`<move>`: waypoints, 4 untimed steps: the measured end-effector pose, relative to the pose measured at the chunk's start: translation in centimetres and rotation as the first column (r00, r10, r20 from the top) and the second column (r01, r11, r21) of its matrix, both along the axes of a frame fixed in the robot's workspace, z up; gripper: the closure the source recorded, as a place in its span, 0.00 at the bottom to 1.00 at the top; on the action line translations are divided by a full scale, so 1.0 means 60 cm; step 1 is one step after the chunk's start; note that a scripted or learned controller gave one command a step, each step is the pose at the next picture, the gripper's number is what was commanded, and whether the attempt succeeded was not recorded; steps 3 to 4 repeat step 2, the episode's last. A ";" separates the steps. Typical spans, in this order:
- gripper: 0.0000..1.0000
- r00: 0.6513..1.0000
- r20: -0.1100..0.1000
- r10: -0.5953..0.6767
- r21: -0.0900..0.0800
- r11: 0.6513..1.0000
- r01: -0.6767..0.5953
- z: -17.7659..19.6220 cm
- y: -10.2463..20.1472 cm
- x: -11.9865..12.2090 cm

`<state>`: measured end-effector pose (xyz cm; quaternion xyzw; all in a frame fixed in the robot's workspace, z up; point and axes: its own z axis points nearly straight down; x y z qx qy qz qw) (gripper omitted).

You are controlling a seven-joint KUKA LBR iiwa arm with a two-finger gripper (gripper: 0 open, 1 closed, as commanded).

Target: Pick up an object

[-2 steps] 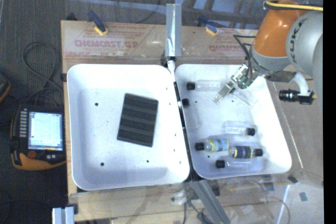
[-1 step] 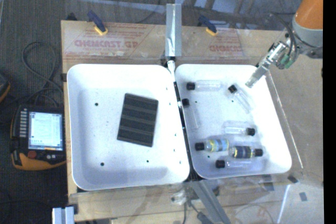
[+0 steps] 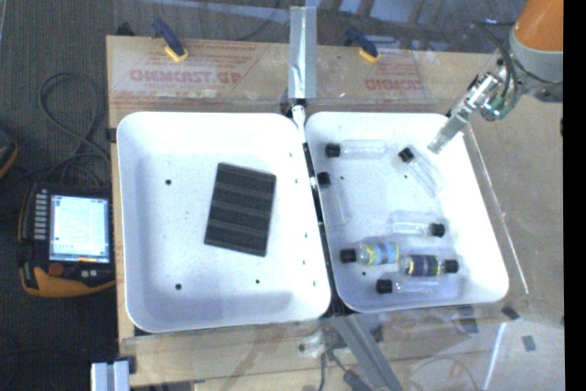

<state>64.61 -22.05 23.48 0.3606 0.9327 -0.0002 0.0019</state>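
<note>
The arm is reaching in from the right, and its gripper [image 3: 443, 138] is hanging over the upper right corner of the right bin [image 3: 490, 224], just inside the rim. The finger tip reads as one thin pale blade; whether it is spread or closed cannot be told at this distance, and nothing is showing between it.

Taking the right bin as landmark: several small clear bottles with black caps are lying on their sides on its floor. The nearest bottle [image 3: 419, 169] is resting just below and left of the gripper, its cap pointing up-left. Another clear bottle [image 3: 359, 147] is lying along the bin's upper wall. Two labelled bottles [image 3: 377, 253] [image 3: 423, 266] are sitting near the bin's lower wall, close together, with one more capped bottle [image 3: 400, 286] just beneath them. To the left of this bin, the left bin [image 3: 146, 224] is holding a dark ribbed pad [image 3: 240, 208], well apart from the gripper.

Judgement on handling: the bottles are appearing light, rigid and smooth-walled, likely to roll or squirt out under a pinch. The sounder hold is looking to be across the body's middle, fingers square to the long axis, not at the cap. The nearest bottle is offering clear room on both flanks.
</note>
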 end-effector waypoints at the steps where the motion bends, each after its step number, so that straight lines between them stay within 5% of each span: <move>1: 0.00 0.999 0.000 0.036 -0.001 0.999 -0.036 -0.232 0.028 0.017; 2: 1.00 0.999 0.003 0.036 -0.001 0.999 -0.036 -0.215 0.029 0.019; 4: 1.00 0.999 0.003 0.036 -0.001 0.999 -0.036 -0.215 0.029 0.019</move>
